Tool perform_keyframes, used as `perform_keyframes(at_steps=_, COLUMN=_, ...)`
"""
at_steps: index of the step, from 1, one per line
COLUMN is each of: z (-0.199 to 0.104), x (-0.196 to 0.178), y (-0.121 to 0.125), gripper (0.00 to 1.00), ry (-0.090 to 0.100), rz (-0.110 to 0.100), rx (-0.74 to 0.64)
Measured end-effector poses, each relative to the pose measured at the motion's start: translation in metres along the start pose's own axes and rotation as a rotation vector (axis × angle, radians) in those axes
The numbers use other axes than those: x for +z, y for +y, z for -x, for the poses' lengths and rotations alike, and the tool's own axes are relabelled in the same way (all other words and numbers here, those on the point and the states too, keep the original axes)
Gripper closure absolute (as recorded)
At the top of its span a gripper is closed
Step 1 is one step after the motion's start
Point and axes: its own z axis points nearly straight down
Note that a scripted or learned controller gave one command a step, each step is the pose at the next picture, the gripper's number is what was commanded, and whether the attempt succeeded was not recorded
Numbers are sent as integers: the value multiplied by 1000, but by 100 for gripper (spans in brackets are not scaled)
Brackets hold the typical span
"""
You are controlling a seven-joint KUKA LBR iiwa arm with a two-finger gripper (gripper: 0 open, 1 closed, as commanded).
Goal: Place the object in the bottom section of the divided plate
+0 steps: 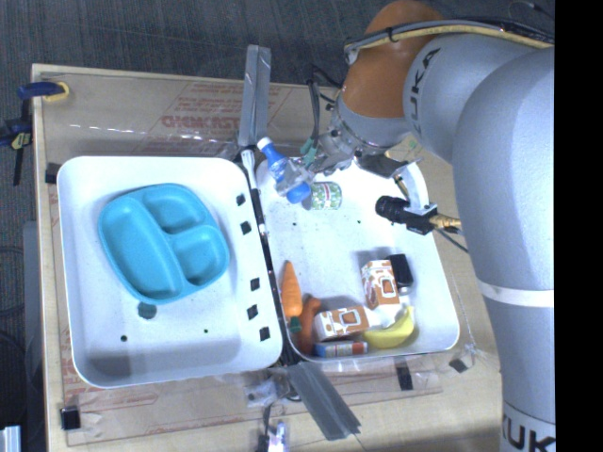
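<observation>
— Hovering where?
— Over the right bin's (443, 328) top left corner. My gripper (316, 163) is clamped on a bottle (283, 172) with a blue cap.
— And the plate (165, 243)?
— Blue, lying in the left bin (85, 347), well apart from the bottle.

Left bin (85, 347): blue divided plate (165, 241), lying tilted, three sections. Right bin (438, 295): end effector (316, 161) low at the far-left corner, a clear bottle with blue cap (283, 172) at its tip; grip unclear. Small green can (326, 196) just beside. Near edge cluster: carrot (292, 290), banana (396, 330), two small cartons (380, 283), black block (400, 269).
</observation>
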Motion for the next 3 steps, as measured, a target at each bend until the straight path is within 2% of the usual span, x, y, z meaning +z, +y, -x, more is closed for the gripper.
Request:
perform_keyframes(at_steps=1, z=-80, x=12, y=0, gripper=100, ry=-2, rz=0, rx=-336)
perform_keyframes(at_steps=2, z=-166, x=6, y=9, gripper=100, ry=-3, rz=0, rx=-376)
perform_keyframes(at_steps=3, z=-199, x=18, y=30, gripper=100, ry=-5, rz=3, rx=-333)
